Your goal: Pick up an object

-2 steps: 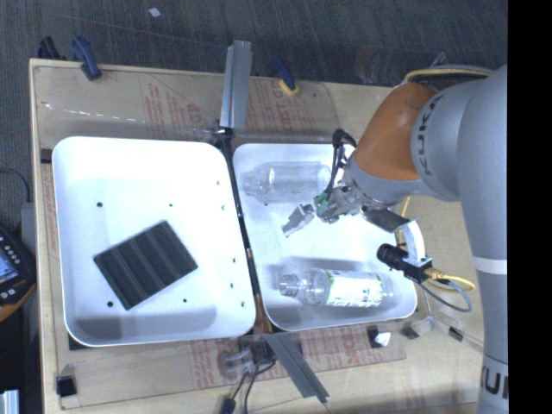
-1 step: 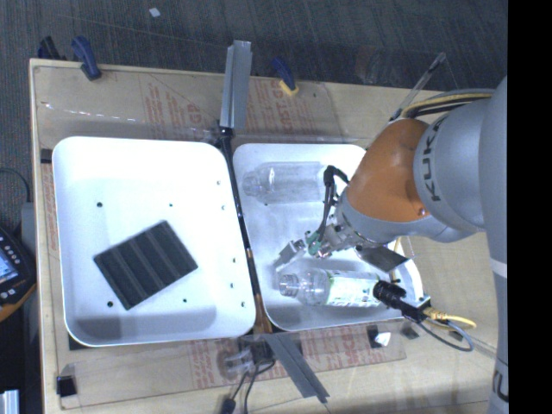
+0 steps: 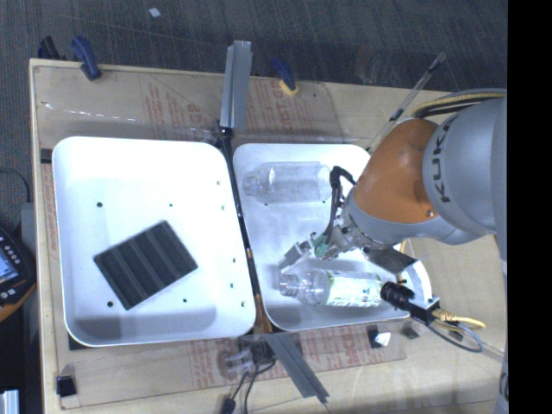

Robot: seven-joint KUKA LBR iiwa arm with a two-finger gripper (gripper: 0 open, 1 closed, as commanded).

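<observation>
Arm reached in from right over right bin [image 3: 259, 158], gripper [image 3: 304, 253] low above clear bottle [image 3: 332, 288], claw state could not be told

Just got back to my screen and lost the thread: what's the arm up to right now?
The KUKA arm is reaching from the right into the right bin, with its gripper low over a clear plastic bottle with a green-and-white label lying on its side near the front edge. A second clear bottle lies at the back of that bin. Nothing is visibly held between the fingers. The left bin holds a dark ribbed rectangular pad, untouched.
</observation>
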